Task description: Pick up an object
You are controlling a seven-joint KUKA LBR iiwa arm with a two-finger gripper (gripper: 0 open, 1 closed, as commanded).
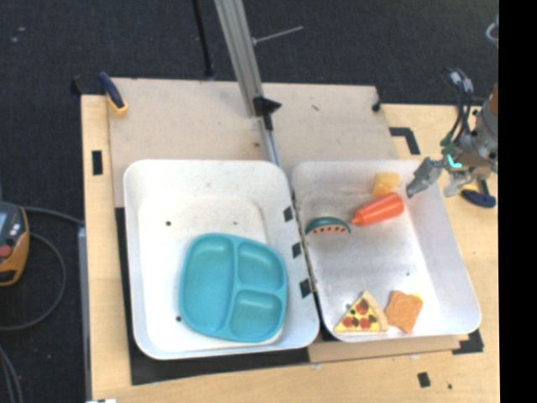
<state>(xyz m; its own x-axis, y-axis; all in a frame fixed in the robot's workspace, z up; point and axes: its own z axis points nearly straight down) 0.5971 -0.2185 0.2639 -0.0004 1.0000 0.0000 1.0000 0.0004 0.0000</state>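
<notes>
The right bin (382, 263) holds an orange carrot (379, 210), a yellow block (387, 182), a watermelon slice (327, 227), a pizza slice (362, 315) and an orange piece of toast (404, 311). In the left bin (147, 200) lies a teal divided plate (233, 286). My gripper (437, 181) hangs over the right bin's upper right corner, just right of the yellow block and up-right of the carrot. Its fingers stand apart, open, with nothing between them.
An aluminium post (240, 49) rises from the bench behind the bins' shared edge. A blue and yellow clamp (112, 91) sits at the bench's back left corner, another clamp (479, 196) beside the gripper. Cables and a yellow device (10, 243) lie off the bench at left.
</notes>
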